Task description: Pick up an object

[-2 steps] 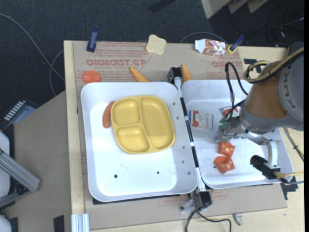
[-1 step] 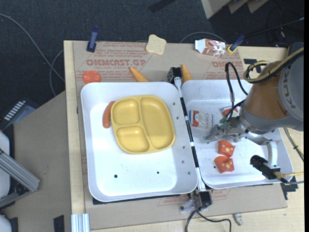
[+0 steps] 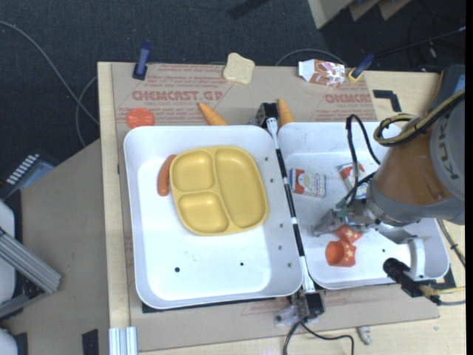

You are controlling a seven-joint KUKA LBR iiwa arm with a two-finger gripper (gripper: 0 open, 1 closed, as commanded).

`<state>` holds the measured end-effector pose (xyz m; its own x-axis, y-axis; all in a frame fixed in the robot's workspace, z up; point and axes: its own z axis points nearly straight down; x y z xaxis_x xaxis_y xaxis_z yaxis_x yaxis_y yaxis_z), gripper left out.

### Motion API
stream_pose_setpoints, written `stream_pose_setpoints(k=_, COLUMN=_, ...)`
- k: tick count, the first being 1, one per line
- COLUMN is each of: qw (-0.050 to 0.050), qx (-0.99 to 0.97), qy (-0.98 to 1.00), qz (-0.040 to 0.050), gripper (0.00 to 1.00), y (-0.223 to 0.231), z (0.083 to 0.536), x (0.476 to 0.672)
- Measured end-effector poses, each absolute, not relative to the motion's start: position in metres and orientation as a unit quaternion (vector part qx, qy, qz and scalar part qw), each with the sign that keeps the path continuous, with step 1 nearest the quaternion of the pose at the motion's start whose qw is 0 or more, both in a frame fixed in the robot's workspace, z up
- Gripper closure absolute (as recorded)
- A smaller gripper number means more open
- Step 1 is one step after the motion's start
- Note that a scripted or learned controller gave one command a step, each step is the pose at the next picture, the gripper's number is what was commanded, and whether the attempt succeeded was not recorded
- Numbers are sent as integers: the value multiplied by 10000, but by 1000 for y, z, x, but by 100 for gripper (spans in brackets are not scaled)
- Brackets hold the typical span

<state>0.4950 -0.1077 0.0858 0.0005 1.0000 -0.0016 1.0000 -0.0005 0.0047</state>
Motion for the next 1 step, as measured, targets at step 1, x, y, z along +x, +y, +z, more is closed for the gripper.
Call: stream_pose_setpoints(k=1, qw=22, qx=7076, qy=7066, qz=8, gripper=100, y=-108, z=95, x=495)
